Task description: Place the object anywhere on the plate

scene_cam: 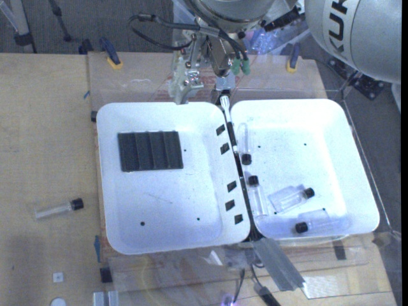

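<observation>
A dark ridged plate point(150, 150) lies flat in the left bin point(166, 231), toward its back left. Several clear vials with black caps lie in the right bin point(357, 171): one vial point(242, 142) along the left wall, another vial point(256, 195) below it, a third vial point(290, 197) near the middle front. One more rests by the front wall. My gripper point(204, 93) hangs above the back rims where the two bins meet. It is open, with nothing between its fingers. It is well above and behind both the plate and the vials.
A stray vial point(57, 208) lies on the wooden bench left of the bins. Blue clamps point(112, 57) sit at the bench's back edge. Black tabs point(231, 187) line the divider between the bins. The arm's grey body point(357, 24) looms at the top right.
</observation>
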You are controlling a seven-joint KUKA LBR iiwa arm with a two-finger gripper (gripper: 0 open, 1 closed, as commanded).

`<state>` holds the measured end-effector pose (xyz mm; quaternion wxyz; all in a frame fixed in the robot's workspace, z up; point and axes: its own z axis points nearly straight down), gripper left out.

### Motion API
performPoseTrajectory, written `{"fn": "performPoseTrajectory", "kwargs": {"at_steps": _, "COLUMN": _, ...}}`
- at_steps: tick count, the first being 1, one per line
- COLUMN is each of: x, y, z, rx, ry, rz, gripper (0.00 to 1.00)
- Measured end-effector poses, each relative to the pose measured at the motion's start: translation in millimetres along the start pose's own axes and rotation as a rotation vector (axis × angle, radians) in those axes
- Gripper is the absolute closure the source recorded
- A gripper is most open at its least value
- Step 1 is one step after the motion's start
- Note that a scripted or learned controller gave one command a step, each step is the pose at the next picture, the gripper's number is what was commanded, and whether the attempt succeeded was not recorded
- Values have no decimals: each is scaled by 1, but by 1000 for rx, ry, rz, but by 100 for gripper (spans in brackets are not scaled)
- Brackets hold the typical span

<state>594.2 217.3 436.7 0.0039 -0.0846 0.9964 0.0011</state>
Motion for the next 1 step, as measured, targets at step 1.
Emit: {"fn": "performPoseTrajectory", "kwargs": {"at_steps": 1, "x": 54, "y": 17, "z": 66, "rx": 0, "ry": 4, "rz": -38, "gripper": 100}}
